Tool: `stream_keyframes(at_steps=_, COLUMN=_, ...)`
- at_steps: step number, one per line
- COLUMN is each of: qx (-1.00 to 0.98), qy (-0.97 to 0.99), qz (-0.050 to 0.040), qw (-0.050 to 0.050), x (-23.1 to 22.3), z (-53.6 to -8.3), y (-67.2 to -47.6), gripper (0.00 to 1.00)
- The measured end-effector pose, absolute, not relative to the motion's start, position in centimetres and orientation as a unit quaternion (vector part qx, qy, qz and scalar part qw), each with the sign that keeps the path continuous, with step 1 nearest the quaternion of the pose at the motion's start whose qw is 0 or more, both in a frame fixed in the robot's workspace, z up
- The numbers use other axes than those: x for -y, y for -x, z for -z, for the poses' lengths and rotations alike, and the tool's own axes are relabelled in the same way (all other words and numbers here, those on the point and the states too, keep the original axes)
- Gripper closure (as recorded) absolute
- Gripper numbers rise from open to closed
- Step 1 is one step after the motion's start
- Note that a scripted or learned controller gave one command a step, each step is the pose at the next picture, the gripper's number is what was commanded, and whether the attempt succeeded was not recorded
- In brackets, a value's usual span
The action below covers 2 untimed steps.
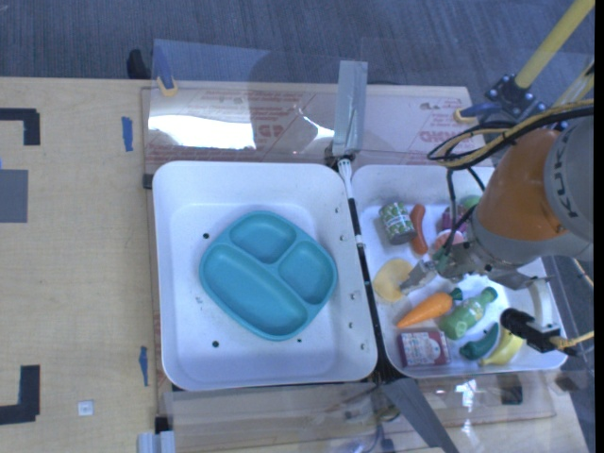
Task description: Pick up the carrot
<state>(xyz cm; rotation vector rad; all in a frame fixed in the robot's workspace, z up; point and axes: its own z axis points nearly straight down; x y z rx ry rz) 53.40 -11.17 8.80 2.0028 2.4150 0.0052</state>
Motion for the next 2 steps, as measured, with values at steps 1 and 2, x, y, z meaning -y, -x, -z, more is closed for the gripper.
stream_keyframes(at_steps=1, qx=-0.740, qy=-0.673, qz=-0.0005, qw=0.001, x=11.0, z=-11.7, y=-52.1, gripper=0.00)
stream_keyframes(at_steps=2, qx=-0.655, qy=-0.755, qz=-0.0024, qw=0.002, x=10.4, z=-8.7, y=-48.8, gripper=0.00)
